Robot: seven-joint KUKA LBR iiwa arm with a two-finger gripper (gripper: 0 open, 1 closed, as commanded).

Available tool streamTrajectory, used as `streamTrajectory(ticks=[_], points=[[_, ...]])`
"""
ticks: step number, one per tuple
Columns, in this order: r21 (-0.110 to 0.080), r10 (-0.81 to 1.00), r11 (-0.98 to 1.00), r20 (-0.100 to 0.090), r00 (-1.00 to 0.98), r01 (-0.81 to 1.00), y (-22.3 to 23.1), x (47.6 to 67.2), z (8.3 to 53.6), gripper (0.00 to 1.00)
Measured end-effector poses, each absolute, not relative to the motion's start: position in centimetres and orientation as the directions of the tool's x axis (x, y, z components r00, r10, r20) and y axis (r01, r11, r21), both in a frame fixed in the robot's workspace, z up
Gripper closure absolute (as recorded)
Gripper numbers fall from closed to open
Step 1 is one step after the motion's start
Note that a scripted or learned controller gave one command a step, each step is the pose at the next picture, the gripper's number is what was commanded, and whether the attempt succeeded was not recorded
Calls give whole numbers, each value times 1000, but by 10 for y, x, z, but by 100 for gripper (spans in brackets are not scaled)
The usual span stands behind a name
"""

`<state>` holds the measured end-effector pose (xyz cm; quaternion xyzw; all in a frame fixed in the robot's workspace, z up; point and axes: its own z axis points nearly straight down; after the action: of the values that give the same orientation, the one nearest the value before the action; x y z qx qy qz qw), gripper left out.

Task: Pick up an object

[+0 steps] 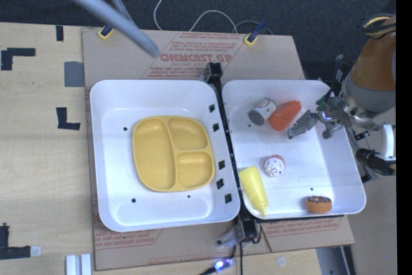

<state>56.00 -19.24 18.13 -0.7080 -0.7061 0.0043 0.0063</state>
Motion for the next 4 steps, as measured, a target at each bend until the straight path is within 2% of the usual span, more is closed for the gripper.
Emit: streamTrajectory(ticks=[1, 3, 4], points=[[-2, 1000, 1, 0, -1, 1000, -192, 563, 189, 0], [-6, 1000, 1, 0, -1, 1000, -194, 566, 89, 0], [-3, 1000, 3, 0, -3, 1000, -193, 567, 102, 100]])
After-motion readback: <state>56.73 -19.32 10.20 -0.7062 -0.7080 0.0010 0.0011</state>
